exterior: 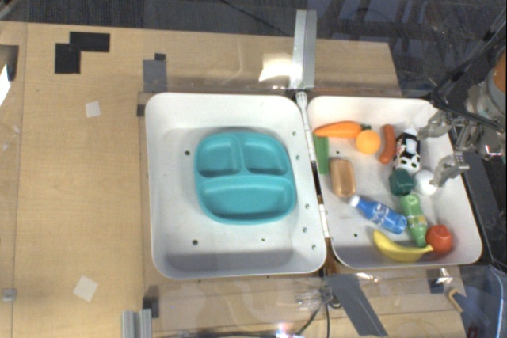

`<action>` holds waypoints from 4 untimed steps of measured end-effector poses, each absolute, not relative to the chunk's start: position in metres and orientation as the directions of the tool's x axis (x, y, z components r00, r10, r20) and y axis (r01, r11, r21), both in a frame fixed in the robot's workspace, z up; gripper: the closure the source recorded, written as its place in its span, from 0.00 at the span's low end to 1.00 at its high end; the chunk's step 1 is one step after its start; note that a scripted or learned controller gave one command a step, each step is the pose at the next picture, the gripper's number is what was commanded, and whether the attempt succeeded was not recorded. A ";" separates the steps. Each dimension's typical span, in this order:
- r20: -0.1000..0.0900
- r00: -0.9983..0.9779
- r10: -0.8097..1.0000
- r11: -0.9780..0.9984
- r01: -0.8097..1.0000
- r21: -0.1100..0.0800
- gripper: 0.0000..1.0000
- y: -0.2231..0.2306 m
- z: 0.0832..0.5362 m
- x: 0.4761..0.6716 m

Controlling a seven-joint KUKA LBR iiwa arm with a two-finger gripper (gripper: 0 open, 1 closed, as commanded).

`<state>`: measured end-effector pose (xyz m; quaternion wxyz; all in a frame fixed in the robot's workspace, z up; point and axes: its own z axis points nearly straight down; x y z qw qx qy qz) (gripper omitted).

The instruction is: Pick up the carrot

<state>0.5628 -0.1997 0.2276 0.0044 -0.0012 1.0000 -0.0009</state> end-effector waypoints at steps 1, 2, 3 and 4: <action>-0.017 -1.000 -0.011 1.000 -0.011 -0.002 0.00 -0.157 0.090 0.651; -0.002 -0.987 0.159 0.987 0.159 0.002 0.00 -0.095 0.087 0.659; -0.007 -0.950 0.311 0.950 0.311 -0.011 0.00 -0.093 0.088 0.655; -0.018 -0.884 0.466 0.884 0.467 -0.007 0.00 -0.095 0.090 0.629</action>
